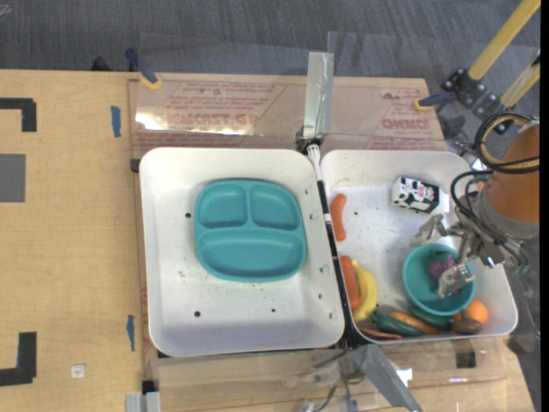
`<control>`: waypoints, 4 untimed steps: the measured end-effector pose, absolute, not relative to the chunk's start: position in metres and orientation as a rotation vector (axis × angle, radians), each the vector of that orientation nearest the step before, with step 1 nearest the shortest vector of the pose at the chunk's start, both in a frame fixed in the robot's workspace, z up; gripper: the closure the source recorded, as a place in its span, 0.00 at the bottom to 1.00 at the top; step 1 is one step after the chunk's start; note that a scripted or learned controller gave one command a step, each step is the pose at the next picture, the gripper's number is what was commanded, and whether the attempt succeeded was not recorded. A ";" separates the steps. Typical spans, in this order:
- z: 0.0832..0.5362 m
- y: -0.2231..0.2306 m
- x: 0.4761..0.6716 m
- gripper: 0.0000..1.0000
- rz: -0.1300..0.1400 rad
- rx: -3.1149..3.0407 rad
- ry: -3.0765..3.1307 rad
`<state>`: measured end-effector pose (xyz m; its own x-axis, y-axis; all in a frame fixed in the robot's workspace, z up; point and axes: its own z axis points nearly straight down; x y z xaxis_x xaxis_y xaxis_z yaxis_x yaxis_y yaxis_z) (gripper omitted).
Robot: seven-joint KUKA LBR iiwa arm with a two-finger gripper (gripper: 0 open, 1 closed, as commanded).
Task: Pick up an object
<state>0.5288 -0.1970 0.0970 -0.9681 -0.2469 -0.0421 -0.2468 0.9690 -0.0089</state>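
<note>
- Two white bins sit side by side on my screen: the left bin (163, 316) and the right bin (377, 174).
- Left bin holds one teal divided plate (250, 230), lying flat near the middle, well clear of the walls.
- Right bin is the busy one. I see a teal bowl (422, 281) toward its near right corner.
- My gripper (455, 269) is down over that bowl, with the arm's orange band (519, 187) just above it at the right edge of the view.
- Jaws: I cannot tell from this angle whether they are spread or pressed together; the metal parts blur over the bowl's inside.
- Something purplish (442, 267) lies inside the bowl right at the gripper; I can't say whether it is being pinched.
- A black-and-white patterned object (416, 193) rests near the bin's far side, apart from the bowl.
- An orange carrot-like piece (338, 216) lies along the bin's left wall.
- A yellow banana (365, 287) sits against the same wall, nearer the camera.
- Along the near wall I pick out a green item (399, 321) and an orange round fruit (477, 313), both just beside the bowl.
</note>
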 end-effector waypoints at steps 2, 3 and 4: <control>0.092 -0.133 0.539 0.00 -0.008 -0.618 3.061; 0.105 -0.132 0.541 1.00 -0.011 -0.616 3.055; 0.103 -0.132 0.540 0.00 -0.008 -0.617 3.057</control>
